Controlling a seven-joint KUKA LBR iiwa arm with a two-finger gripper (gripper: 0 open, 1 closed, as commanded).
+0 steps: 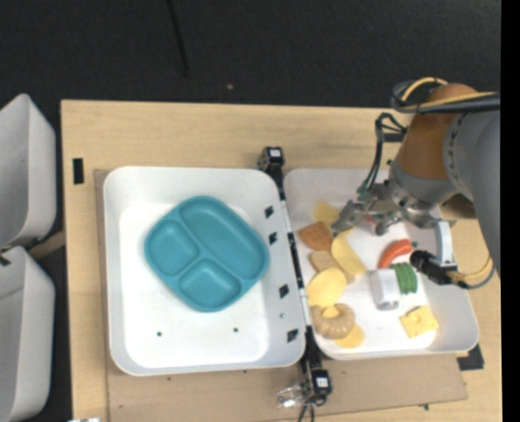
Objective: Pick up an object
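Observation:
The right bin (453, 323) holds several toy foods. A yellow wedge (327, 211), a brown bread-like piece (315, 236) and a pale yellow block (347, 258) lie near its left wall. Lower down sit a yellow lemon shape (327, 286) and a tan ring donut (336, 320). An orange-red sausage shape (396, 251), a green piece (406, 277), a grey can (384, 288) and a yellow cheese cube (418, 321) lie to the right. My gripper (365, 216) hangs low over the bin's upper part, just right of the yellow wedge and above the pale block. Nothing visibly sits in it.
The left bin (128, 323) holds a blue divided plate (207, 251). A ridge with black clips (288, 262) separates the bins. The grey arm with its orange band (427, 139) comes in over the right bin's far corner, and cables trail by its right wall.

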